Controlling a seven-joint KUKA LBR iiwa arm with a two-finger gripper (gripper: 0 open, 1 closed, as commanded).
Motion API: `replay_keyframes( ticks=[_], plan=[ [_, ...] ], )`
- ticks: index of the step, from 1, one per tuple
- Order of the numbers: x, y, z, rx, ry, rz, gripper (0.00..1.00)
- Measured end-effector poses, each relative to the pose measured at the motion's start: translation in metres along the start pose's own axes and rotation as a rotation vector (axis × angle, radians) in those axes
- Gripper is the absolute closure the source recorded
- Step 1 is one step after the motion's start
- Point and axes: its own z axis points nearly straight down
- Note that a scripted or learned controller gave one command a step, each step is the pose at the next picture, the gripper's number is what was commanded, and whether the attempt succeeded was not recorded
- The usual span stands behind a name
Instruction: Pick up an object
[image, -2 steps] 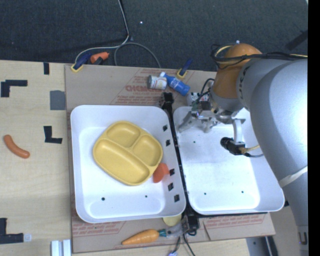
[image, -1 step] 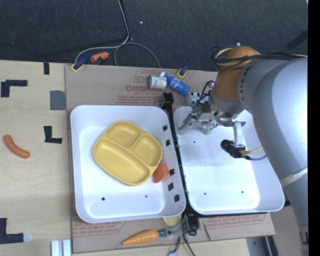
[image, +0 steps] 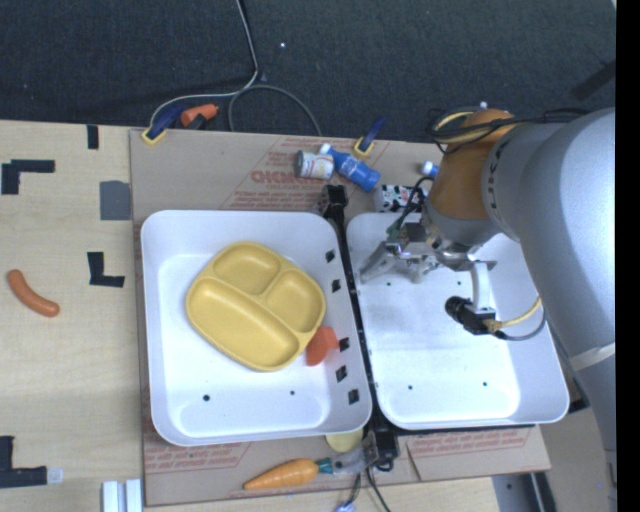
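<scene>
Gripper (image: 385, 262) open, empty, low in right bin (image: 450, 400), frame centre-right. Approach step; next: reach left bin's yellow plate (image: 255, 305).

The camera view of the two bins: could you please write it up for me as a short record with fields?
left bin: holds a yellow divided plate and a small orange piece touching the plate's right edge
right bin: arm reaches over its far part
gripper: low over the right bin's far left area, nothing visibly held
outside bins: carrot near front edge, sausage far left, blue bottle behind bins
</scene>
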Motion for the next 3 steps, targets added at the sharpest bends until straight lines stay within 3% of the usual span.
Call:
replay_keyframes(
  ticks=[1, 2, 3],
  plan=[
    [0.0, 0.035, 0.001, 0.01, -0.001, -0.003, 0.0],
    [-0.001, 0.03, 0.001, 0.002, 0.001, -0.001, 0.0],
    [0.001, -0.008, 0.0, 0.0, 0.0, -0.001, 0.0]
  ],
)
